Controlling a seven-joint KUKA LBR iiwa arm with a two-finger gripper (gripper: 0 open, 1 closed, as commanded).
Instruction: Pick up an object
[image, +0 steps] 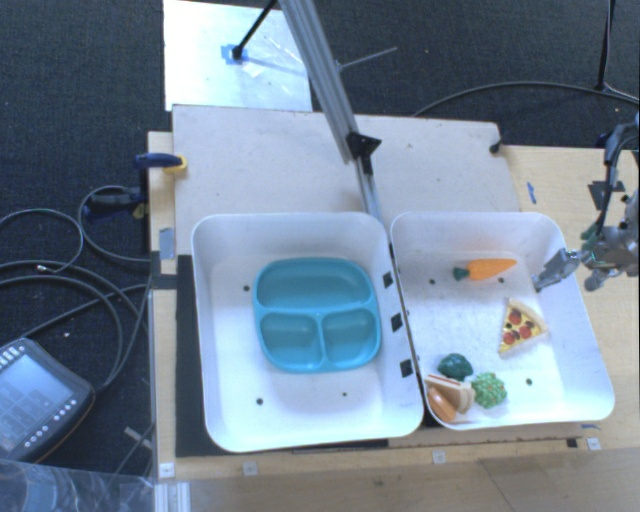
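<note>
The right bin (575, 345) holds several toy foods. An orange carrot (487, 268) lies near its back, and a pizza slice (521, 327) sits at mid right. At the front are a dark green piece (456, 365), a light green broccoli (489, 389) and a tan sandwich-like piece (447, 397) against the front wall. My gripper (572, 277) hovers over the bin's right rim, to the right of the carrot and above the pizza slice in the view. Its fingers stand apart, open, with nothing between them.
In the left bin (225, 340) lies a blue divided plate (318, 312). A grey camera pole (335, 95) slants down to the ridge between the bins. Cables and a handheld pendant (35, 395) lie on the floor at the left.
</note>
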